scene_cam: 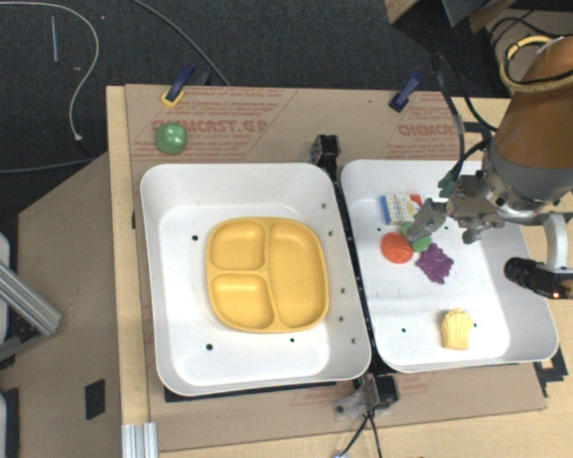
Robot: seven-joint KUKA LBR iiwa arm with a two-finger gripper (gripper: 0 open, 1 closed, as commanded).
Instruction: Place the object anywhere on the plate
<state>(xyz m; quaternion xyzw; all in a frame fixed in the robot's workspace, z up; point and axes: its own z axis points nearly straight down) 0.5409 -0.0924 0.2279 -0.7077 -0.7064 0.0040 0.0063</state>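
Closest to the camera is the front lip of the left bin, one of two white bins sitting side by side on the cardboard-covered bench. The right bin is the one the gripper is working over.

In the right bin, going near to far: one pale yellow corn-looking piece sits well below the jaws toward the front edge. Then one purple grape bunch just under the jaws, a bit to the side. One orange-red tomato-ish thing is right beside the jaws on the plate side, looks like it's touching or nearly touching the finger tip. There's a small green bit tucked right at the fingers too. One white carton with blue and red print lies just past the jaws.

Honestly can't tell if the jaws are released or clenched, the fingers blur into the items under them.

One yellow plate with three compartments sits in the left bin, well apart from the jaws.

Farthest back: one green ball on the cardboard, and two blue clips on the far edge
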